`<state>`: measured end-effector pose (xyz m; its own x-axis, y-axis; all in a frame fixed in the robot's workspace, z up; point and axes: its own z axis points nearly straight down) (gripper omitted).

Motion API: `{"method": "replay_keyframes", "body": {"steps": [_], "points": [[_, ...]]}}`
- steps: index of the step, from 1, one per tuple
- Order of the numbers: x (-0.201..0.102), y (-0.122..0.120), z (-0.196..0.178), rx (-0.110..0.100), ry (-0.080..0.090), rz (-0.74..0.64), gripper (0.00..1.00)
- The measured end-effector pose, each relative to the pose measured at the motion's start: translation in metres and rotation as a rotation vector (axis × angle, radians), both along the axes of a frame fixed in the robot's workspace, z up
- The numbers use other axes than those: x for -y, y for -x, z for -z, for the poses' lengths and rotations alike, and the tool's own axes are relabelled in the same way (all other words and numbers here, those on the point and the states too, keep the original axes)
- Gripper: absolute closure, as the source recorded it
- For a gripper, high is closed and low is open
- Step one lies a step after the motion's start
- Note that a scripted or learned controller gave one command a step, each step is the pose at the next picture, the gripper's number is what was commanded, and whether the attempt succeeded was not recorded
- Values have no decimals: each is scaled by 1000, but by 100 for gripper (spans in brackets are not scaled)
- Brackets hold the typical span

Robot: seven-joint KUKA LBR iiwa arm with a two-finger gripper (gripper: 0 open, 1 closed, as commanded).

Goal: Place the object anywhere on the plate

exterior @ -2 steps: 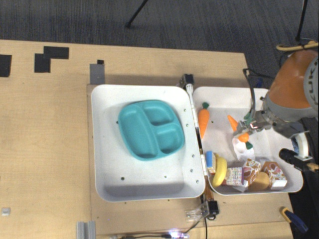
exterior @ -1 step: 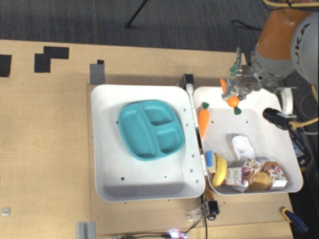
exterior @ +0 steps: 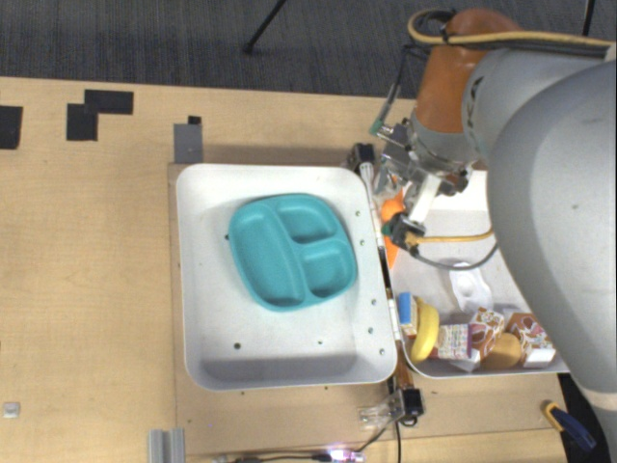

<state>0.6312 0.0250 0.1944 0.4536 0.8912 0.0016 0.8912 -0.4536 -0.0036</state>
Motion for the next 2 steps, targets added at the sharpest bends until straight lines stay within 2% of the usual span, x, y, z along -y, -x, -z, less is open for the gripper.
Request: {"method": "replay_keyframes", "body": {"steps": [1,2], "points": [[-74,3,-26,3,-1,138,100],[-71,3,-25,3,3,138,0]]}}
